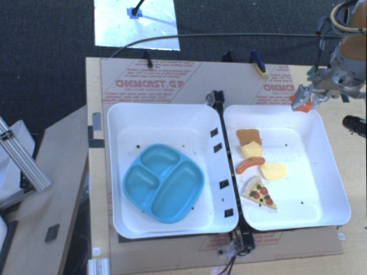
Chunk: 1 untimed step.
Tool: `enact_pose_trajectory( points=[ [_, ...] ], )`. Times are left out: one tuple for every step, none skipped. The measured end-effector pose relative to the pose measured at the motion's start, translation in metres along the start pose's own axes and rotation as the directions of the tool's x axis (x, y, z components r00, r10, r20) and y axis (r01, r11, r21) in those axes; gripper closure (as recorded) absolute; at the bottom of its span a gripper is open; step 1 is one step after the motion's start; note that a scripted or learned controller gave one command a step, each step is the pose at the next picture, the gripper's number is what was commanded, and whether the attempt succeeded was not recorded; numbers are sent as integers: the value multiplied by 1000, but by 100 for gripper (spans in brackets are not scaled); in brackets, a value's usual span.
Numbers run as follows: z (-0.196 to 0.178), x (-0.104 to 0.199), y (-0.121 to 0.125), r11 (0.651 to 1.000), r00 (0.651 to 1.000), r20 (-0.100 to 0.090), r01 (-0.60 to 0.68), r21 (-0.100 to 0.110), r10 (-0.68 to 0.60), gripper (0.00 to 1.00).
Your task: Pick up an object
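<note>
Orange-tipped gripper (303, 101) hangs over the far corner of the right bin (307, 191), claw state impossible to tell; best bet looks like the pizza slice (259, 192), nearest the front, taken from straight above, clear of the sausage (250, 165) beside it.

Two shallow white bins sit side by side on the bench: the left bin (114, 171) and the right bin (327, 171). One blue divided plate (163, 182) lies in the left bin, with three compartments. Five toy food pieces lie in the right bin, toward its left edge: one brown toast slice (248, 136), one pale yellow cheese block (251, 149), one orange sausage (250, 165), one yellow rounded piece (274, 171) and one pizza slice (260, 193). Four black clips (224, 184) run along the seam between the bins
</note>
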State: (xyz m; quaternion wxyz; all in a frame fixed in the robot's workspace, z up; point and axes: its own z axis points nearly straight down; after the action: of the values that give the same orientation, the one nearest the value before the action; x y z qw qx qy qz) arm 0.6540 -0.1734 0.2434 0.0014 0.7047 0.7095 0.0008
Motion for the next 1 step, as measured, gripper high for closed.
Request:
enact_pose_trajectory(
  points=[
    [9,45,-10,1000,1000,0,0,2,0,100]
  ],
)
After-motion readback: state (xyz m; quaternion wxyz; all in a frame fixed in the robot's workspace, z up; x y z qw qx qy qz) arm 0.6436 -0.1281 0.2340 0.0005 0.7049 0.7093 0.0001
